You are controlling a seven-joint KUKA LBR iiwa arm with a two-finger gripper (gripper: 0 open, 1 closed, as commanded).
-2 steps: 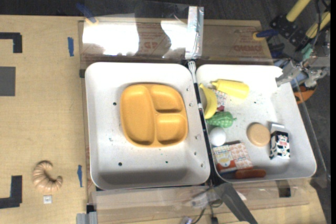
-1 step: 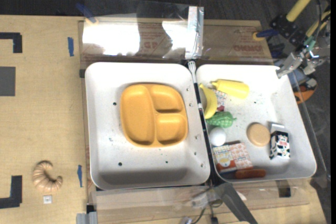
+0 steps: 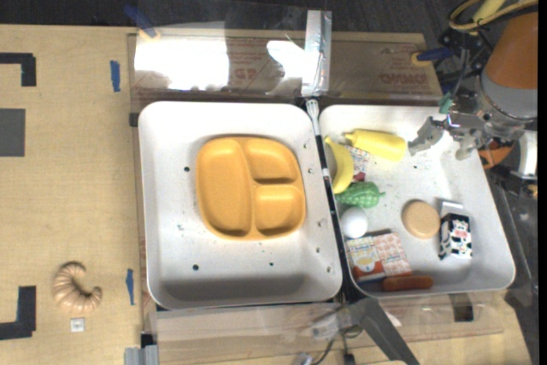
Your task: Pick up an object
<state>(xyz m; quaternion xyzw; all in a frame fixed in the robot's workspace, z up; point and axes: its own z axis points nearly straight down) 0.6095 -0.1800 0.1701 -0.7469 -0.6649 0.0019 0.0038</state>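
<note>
The right bin [image 3: 487, 209] holds a yellow banana [image 3: 338, 167], a yellow corn-like piece [image 3: 376, 144], a green toy vegetable [image 3: 361, 196], a white egg [image 3: 354, 224], a round tan biscuit [image 3: 420, 219], a black-and-white milk carton [image 3: 455, 234], a printed box [image 3: 377, 253] and a red sausage [image 3: 408, 283]. My gripper [image 3: 444, 135] hangs over the bin's upper right part, to the right of the corn piece. Its fingers stand apart with nothing between them.
The left bin [image 3: 162, 184] bears an orange divided plate [image 3: 250, 186]. A tan croissant toy [image 3: 76, 286] lies on the wooden bench at lower left. A clear plastic sheet [image 3: 231, 55] stands behind the bins. Cables [image 3: 483, 8] hang at top right.
</note>
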